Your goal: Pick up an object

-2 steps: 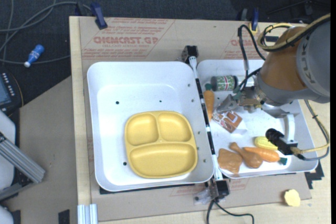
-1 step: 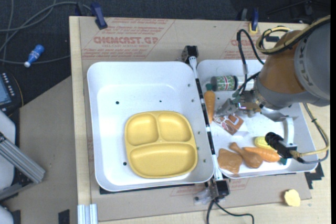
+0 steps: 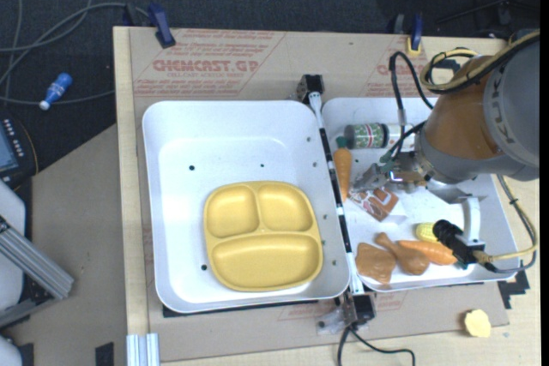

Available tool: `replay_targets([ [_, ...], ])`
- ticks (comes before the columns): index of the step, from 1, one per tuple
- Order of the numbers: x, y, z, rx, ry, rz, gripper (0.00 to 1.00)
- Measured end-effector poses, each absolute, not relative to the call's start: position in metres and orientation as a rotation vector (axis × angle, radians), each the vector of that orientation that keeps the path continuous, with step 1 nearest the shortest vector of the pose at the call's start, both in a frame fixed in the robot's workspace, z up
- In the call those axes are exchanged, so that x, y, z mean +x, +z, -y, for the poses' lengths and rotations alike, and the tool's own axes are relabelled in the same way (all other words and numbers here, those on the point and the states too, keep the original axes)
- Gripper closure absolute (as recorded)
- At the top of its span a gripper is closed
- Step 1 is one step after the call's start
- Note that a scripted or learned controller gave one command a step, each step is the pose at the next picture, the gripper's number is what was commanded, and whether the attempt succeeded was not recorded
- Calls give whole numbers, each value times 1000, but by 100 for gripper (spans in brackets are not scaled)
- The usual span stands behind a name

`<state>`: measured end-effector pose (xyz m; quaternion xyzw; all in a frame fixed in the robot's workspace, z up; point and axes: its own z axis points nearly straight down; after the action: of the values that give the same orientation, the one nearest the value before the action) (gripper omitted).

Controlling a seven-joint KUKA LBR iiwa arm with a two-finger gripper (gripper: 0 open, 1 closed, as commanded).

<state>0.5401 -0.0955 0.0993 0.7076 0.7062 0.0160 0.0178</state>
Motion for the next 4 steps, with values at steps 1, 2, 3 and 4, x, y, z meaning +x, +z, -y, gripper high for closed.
replay_targets([
  [1,545,99,98,2202,42,-2208,0],
  [2,539,99,97,2198,49,-2196,0],
  [3,530,99,97,2195,47,-2189,0],
  [4,514,99,101,2195,49,-2189,0],
])
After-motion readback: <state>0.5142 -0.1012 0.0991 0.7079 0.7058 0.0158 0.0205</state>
